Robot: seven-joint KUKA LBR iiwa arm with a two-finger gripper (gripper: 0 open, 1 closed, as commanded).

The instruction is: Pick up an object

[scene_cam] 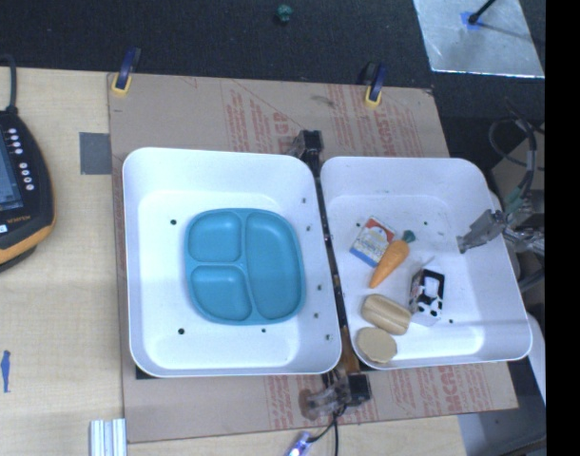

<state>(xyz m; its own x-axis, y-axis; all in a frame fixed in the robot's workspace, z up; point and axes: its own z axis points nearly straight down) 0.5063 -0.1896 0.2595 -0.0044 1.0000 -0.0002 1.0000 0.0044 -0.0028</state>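
Note:
The right bin (480, 335) holds several small objects. An orange toy carrot (390, 261) lies tilted near the middle, and a small blue and white packet (370, 241) sits beside it on its left. A black and white toy (427, 291) rests to the carrot's lower right. A tan bread-like roll (386, 313) and a round tan disc (376, 346) lie near the bin's front edge. My gripper (477, 231) reaches in over the bin's right rim, apart from all the objects and well to the right of the carrot.
The left bin (147, 340) holds a blue divided plate (243, 265). A teach pendant (12, 188) lies on the bench at far left. Clamps (372, 82) pin the cardboard sheet at the back. A bracket (310, 144) sits between the bins.

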